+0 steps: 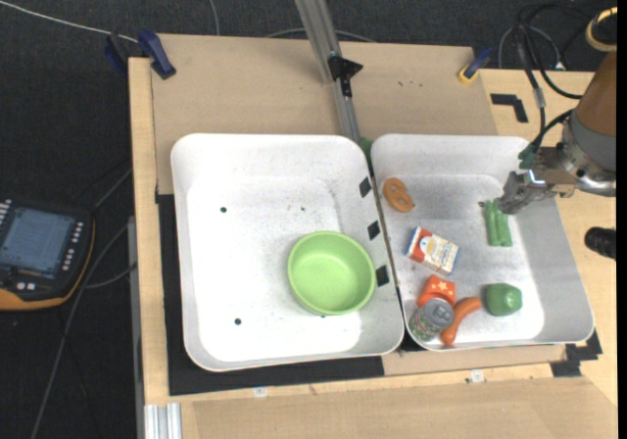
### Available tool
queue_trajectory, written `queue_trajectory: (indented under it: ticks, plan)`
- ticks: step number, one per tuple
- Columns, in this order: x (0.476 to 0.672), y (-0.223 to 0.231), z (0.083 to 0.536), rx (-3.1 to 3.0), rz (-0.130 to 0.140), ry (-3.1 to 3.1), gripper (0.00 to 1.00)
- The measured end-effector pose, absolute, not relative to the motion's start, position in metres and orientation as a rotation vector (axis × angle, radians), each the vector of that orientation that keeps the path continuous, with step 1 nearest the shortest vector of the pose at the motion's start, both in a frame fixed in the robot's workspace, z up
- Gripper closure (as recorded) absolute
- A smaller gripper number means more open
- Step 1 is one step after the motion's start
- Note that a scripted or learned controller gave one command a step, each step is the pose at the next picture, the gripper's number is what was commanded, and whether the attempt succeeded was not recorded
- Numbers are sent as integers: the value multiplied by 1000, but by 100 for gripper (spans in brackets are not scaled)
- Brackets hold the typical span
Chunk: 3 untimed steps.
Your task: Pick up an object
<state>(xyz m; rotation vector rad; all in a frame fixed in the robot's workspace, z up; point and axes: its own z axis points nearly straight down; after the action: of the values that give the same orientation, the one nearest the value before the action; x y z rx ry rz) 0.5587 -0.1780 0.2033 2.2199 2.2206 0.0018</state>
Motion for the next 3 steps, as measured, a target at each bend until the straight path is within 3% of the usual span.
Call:
queue_trajectory:
  ticks: [3]
  plan:
    - [551, -22, 214, 2217, 1, 2228, 100]
